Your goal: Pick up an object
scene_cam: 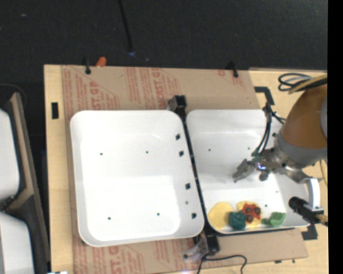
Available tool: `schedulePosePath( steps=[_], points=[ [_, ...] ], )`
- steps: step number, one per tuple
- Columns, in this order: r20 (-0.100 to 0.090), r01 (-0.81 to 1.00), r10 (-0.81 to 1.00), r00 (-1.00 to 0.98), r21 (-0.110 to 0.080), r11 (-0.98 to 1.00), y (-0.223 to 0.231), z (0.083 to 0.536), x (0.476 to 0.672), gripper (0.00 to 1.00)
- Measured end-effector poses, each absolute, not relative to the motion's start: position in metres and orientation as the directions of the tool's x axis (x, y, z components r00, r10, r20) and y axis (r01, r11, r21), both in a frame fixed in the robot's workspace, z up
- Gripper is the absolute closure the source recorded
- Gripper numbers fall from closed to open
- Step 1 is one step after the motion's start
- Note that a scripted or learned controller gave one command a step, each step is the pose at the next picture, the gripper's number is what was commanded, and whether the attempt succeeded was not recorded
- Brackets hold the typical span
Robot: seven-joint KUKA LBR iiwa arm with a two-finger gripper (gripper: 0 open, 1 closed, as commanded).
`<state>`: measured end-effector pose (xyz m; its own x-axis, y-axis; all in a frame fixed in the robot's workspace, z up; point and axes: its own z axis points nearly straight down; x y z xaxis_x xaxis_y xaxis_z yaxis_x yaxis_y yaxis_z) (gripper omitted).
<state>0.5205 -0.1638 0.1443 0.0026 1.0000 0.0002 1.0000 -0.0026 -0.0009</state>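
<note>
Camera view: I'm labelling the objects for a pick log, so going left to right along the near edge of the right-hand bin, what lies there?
Yellow round piece → teal object → red and orange object → green object. All lie in the right bin; the gripper is farther back, above them in the picture.

Robotics lab bench, not a home or shop. Evidence: grey arm point(308, 130) with an orange band enters at 3 o'clock; two shallow white bins, left bin point(131, 176) and right bin point(228, 136), sit side by side at centre, joined by black clips point(185, 170). Under them a cardboard sheet point(131, 90) covers a plywood bench point(54, 170). Loose black cables at 12 o'clock point(122, 16) and 2 o'clock point(294, 81). Dark floor beyond.
</note>
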Motion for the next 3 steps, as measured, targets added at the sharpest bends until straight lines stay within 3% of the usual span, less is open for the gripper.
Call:
schedulePosePath(
  steps=[1, 2, 3],
  points=[
    [0.000, 1.000, 1.000, 0.003, -0.003, -0.003, -0.196, 0.099, 0.520, 0.00],
    [0.000, 1.000, 1.000, 0.001, 0.001, -0.001, -0.176, 0.157, 0.489, 0.00],
    [0.000, 1.000, 1.000, 0.000, 0.001, 0.000, -0.170, 0.152, 0.489, 0.00]
  ],
)
